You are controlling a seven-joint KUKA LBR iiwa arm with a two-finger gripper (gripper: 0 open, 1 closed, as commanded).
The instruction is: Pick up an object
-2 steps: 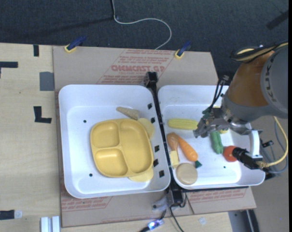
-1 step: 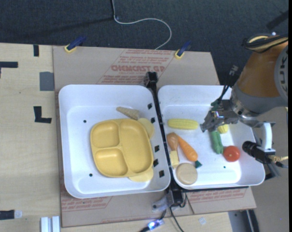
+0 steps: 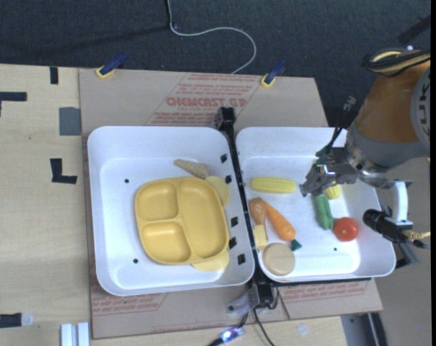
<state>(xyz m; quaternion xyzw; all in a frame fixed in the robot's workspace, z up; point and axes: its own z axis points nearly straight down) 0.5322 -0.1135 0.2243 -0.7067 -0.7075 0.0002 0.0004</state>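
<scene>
The nearest candidate for pickup is the green cucumber (image 3: 323, 211), lying on the floor of the right bin (image 3: 290, 139) toward its right side. Its long axis runs roughly from the bin's far side toward the near side, with a slight tilt. A small yellow piece (image 3: 334, 192) sits at its upper end, and a red tomato (image 3: 346, 228) lies just beside its lower end.

The gripper (image 3: 317, 182) hangs just above and slightly left of the cucumber's upper end. It is dark against the bin; whether it is open or closed cannot be told, and no object is visibly gripped.

The coming move turns on a short shift toward the near right, with the closing direction set across the cucumber's long axis.

Further left in the same bin lie a corn cob (image 3: 274, 186), a carrot (image 3: 278, 222) and a round beige piece (image 3: 279, 259). The left bin (image 3: 106, 193) holds a yellow divided plate (image 3: 180, 218).
</scene>
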